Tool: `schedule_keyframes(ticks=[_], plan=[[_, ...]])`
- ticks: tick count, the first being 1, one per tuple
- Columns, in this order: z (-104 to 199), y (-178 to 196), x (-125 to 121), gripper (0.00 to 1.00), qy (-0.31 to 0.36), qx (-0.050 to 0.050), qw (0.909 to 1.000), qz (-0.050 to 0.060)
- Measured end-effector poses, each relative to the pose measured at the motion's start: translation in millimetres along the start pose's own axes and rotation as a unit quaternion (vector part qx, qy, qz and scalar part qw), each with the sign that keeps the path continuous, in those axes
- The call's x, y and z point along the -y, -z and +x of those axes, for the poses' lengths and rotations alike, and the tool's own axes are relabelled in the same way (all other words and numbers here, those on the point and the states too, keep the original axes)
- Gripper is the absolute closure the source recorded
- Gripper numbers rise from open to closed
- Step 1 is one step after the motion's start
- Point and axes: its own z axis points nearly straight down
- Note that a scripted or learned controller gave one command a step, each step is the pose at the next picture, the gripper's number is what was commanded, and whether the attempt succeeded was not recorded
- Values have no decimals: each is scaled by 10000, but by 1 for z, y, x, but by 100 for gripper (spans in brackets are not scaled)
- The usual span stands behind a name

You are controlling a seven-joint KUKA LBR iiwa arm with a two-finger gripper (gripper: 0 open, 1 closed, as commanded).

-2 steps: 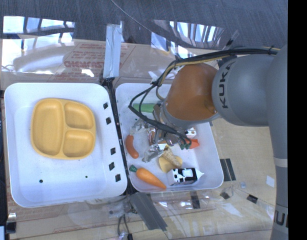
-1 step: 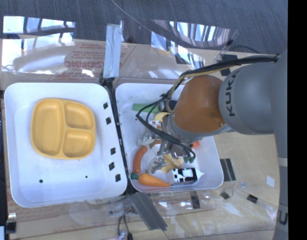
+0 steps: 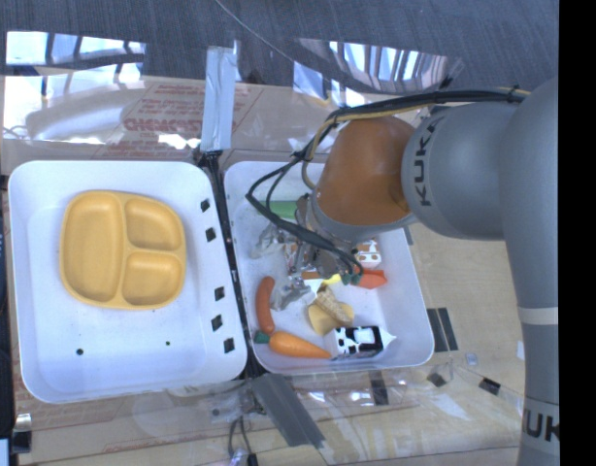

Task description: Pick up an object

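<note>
Orange-banded and grey, the arm (image 3: 444, 178) reaches in from three o'clock and bends down over the right-hand bin (image 3: 407, 304), its wrist covering the bin's upper middle. The gripper (image 3: 300, 272) hangs below the wrist near the bin's centre, wrapped in cables. Whether the gripper is open, closed or gripping anything cannot be told from this angle.

Small toy foods lie in the lower half of the right-hand bin. A red sausage (image 3: 265, 305) lies upright on the floor at about eight o'clock from the gripper, close to the bin's left wall. A carrot (image 3: 296, 346) lies flat at six o'clock, along the bin's bottom edge, its green end just under the sausage. A pale yellow wedge (image 3: 328, 314) sits at about five o'clock from the gripper, just beside it. A black-and-white cow-patterned block (image 3: 358, 340) rests just past the carrot's tip, toward the bin's bottom right corner. A red and white piece (image 3: 369, 267) lies at three o'clock from the gripper, under the wrist's edge.

The left-hand bin (image 3: 46, 357) holds a yellow divided plate (image 3: 121, 249) in its upper half.
</note>
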Motion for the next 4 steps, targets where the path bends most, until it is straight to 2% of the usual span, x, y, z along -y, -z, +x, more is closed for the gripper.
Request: schedule_keyframes(ticks=[1, 2, 3, 4], plan=[[-1, 10, 0, 100, 15, 6, 10000, 4], [-54, 113, 23, 100, -891, 31, 9960, 16], [38, 99, -34, 100, -2031, -21, 9792, 2], [87, 16, -14, 100, -1453, 8, 9894, 6]])
